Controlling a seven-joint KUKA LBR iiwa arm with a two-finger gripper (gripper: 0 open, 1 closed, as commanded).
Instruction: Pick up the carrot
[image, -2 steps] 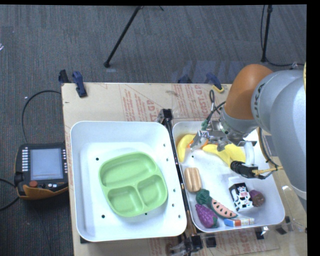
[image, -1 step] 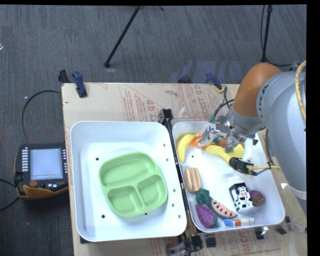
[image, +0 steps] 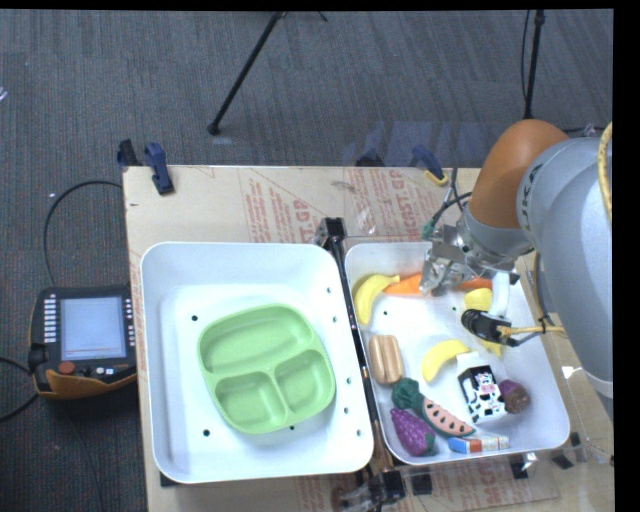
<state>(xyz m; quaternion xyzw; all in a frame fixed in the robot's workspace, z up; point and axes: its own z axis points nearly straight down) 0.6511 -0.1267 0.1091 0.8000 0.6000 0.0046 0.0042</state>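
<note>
Gripper (image: 437, 282) is sitting right over the carrot (image: 405, 286) at the back of the right bin (image: 556, 400), beside 1 banana (image: 368, 293). Can't tell how its grip stands. Judgement: it needs centring across the carrot's width, steering clear of that banana.

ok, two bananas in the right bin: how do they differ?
The upper banana looks larger; the lower banana looks smaller. The upper one lies against the bin's left wall, next to the carrot; the lower one sits mid-bin, right of the hot dog. The upper curves along the wall; the lower runs diagonally. Both are yellow toy fruit in the right bin.
</note>
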